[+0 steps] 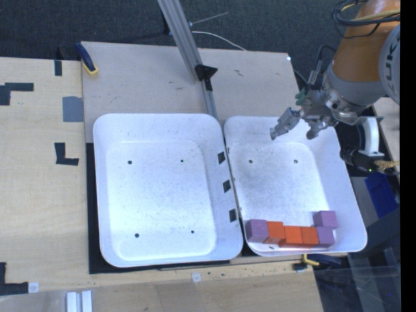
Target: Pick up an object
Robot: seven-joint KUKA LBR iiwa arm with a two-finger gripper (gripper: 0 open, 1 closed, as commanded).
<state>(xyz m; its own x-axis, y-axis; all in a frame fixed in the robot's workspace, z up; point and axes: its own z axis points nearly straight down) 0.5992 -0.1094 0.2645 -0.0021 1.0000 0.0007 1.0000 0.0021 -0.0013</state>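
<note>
A row of blocks lies along the near wall of the right bin [338,174]: a purple block [257,229] at the left, orange blocks [294,234] in the middle, and two purple blocks [325,226] at the right end. My gripper [296,126] hangs over the far edge of the right bin, well away from the blocks. Its two fingers are spread apart with nothing between them.
The left bin [156,187] stands beside the right one. A slanted metal pole [185,38] rises behind the bins. A yellow-and-blue clamp [87,60] sits at the board's far left corner, another clamp [312,261] at the near edge.
</note>
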